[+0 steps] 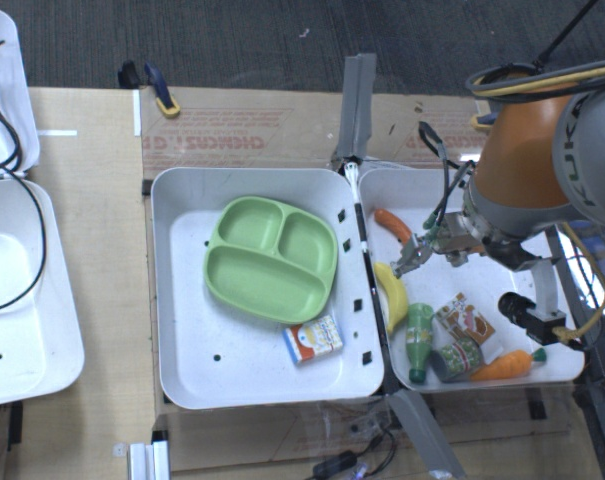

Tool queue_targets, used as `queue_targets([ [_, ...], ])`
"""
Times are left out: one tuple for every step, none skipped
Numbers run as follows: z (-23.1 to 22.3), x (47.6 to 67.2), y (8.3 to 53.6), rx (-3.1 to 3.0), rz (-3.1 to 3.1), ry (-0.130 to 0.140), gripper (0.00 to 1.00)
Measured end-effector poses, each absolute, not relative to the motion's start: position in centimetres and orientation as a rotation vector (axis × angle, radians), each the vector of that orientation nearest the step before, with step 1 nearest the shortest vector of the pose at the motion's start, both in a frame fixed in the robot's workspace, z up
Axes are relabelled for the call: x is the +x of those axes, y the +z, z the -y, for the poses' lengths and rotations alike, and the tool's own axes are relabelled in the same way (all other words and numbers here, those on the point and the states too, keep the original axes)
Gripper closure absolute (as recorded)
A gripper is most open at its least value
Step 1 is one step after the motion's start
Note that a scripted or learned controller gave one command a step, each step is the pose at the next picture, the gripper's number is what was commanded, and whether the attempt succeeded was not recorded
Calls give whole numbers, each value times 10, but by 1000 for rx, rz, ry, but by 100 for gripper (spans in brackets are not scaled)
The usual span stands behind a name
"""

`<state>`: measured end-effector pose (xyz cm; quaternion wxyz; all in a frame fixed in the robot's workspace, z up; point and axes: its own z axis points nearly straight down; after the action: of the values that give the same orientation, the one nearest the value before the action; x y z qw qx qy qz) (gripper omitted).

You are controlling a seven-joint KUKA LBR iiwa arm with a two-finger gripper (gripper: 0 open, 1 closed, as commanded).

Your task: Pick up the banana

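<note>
Yellow target: curved yellow banana (391, 294) lies in right white bin (567, 368), tight against the divider wall w/ the left white bin (172, 268), running top-to-bottom.
Neighbours: green plastic bottle (418, 341) touches banana's lower end; orange-red carrot-shaped toy (393, 224) sits just above its top end.
Other clutter, right bin: small printed carton (466, 320), dark green can (459, 359), orange carrot toy (505, 366), all near but apart from banana.
Left bin: green three-compartment plastic tray (273, 258) and small printed snack box (313, 339); well apart from the pick, no bearing on it.
Arm: grey KUKA arm w/ orange band (527, 153) reaches in from right.
Claw: two-finger gripper (410, 257) hovers just above-right of banana's upper end; nothing betw. fingers; opening too small/cluttered to judge, can't tell.
Risk 1: banana hugs the wall, so one finger prob. has no room on that side and may land on the rim or skid off the peel.
Risk 2: descent slightly off to the right may nudge bottle or grab it instead.
Risk 3: curved smooth body, so an off-centre pinch near the tip could let it swing or slip out on lift.
</note>
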<state>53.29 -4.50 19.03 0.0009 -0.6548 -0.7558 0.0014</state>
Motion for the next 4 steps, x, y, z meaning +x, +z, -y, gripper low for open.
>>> queue_targets([
  [78,560,204,-1744,2615,2,0],
  [4,512,191,-1702,2639,3,0],
  [40,525,191,-1715,2632,3,0],
  [45,521,191,-1842,2544,3,0],
])
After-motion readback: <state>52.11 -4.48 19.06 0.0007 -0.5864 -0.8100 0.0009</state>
